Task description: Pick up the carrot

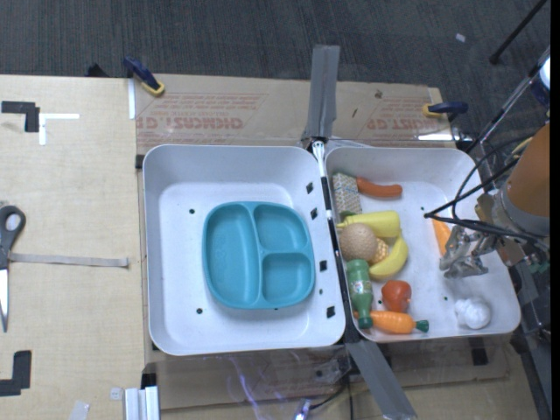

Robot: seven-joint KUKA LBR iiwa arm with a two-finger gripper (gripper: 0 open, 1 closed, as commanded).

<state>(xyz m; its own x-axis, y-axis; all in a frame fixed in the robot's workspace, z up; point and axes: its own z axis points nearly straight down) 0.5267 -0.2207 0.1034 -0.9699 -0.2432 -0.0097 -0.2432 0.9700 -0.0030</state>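
The carrot [393,323] is orange with a green stem end and lies flat near the front edge of the right bin [490,173], pointing left to right. My gripper [461,259] hangs over the right side of that bin, up and to the right of the carrot and well apart from it. A small orange piece [441,234] lies just left of the gripper.
Around the carrot lie a red tomato [396,293], a green bottle [359,288], a white lump [473,313], bananas [385,227], a brown round item [357,240] and a red sausage [379,188]. The left bin [166,234] holds a blue divided plate [260,254].
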